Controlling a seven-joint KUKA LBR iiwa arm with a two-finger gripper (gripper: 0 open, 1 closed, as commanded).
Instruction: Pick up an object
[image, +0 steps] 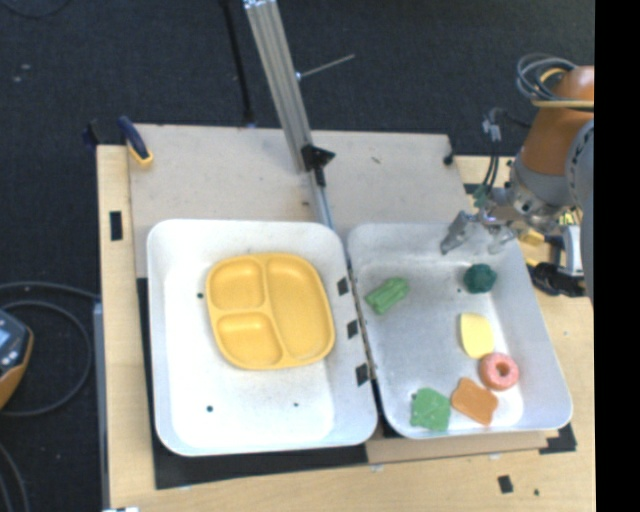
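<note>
My gripper (473, 240) hangs over the far edge of the right bin (420, 255), fingers spread open with nothing between them. A dark green ball (480, 278) lies just in front of it, apart from the fingers. A light green oblong piece (386, 294) sits near the bin's left wall. Along the right side lie a yellow piece (477, 335) and a pink ring donut (499, 371). An orange piece (474, 401) and a green block (431, 410) rest at the near edge.
The left bin (180, 400) holds a yellow divided plate (270, 310). A slanted metal post (290, 90) rises behind the bins, its foot at the gap between them. Cables lie on the bench's right side beside the arm.
</note>
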